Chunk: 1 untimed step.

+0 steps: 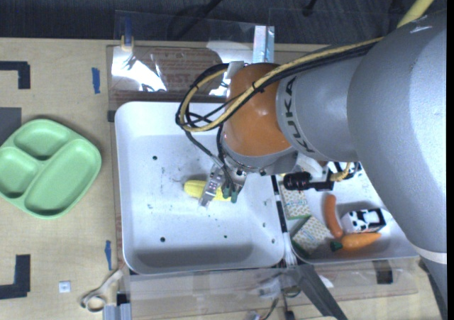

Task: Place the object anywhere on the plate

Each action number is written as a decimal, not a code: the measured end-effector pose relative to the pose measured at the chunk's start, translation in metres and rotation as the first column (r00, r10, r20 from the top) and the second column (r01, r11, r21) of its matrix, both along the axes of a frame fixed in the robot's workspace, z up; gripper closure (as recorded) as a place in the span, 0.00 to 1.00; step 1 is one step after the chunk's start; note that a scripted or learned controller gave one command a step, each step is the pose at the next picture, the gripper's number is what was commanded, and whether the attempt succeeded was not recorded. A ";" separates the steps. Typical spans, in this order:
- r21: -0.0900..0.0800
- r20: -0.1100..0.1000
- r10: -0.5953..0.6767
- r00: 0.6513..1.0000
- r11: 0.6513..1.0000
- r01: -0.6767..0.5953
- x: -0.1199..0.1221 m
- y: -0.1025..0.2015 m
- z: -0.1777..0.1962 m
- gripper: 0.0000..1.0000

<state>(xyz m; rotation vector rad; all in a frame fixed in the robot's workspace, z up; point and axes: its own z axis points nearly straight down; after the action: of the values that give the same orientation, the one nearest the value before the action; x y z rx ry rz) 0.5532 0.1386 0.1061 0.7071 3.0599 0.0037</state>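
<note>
A small yellow object [195, 188] lies on the floor of the left white bin [156, 240]. My gripper [220, 191] hangs right over its right end, fingers pointing down and to the left, touching or nearly touching it. The green divided plate [46, 167] rests on the wooden bench at the far left, outside the bins and well away from the gripper. The arm's orange band and grey body cover the bin's upper right.
The right bin [397, 251] holds an orange carrot-like piece [358, 240], a reddish sausage shape [330, 215], a black-and-white item [365, 219] and patterned packets [298, 205]. A clear plastic sheet [191, 52] stands behind the left bin. Black tape marks sit on the bench.
</note>
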 end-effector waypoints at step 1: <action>0.000 0.000 -0.001 1.000 1.000 0.001 0.000 0.000 0.000 0.00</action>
<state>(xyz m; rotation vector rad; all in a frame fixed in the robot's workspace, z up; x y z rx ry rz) 0.5534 0.1382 0.1062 0.7081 3.0596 0.0038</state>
